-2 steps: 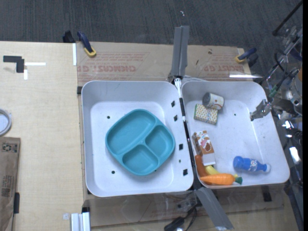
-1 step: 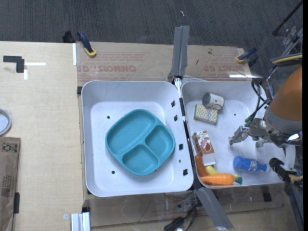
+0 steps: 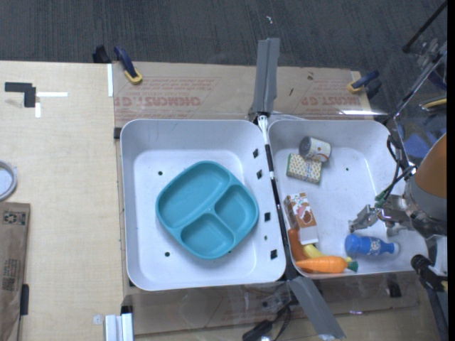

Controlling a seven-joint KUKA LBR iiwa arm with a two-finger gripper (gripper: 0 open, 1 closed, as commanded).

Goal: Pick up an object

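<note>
In the right bin point(image 3: 355, 155), the pincer point(image 3: 366, 217) is hovering with fingers apart above the blue bottle point(image 3: 370, 246), probably light and slippery, best gripped across its round body.

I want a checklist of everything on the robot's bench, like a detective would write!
Surface: wooden bench bearing two white bins, left bin, right bin.
Job's things: right bin holds blue bottle, orange carrot, red-and-white box, patterned block, small can.
Clutter: teal divided plate in left bin; tape roll at bench's left edge.
Grippers: gripper above the bottle, holding nothing visible.
Cables: black cables by the arm.
Surroundings: dark carpet; clamps.
</note>
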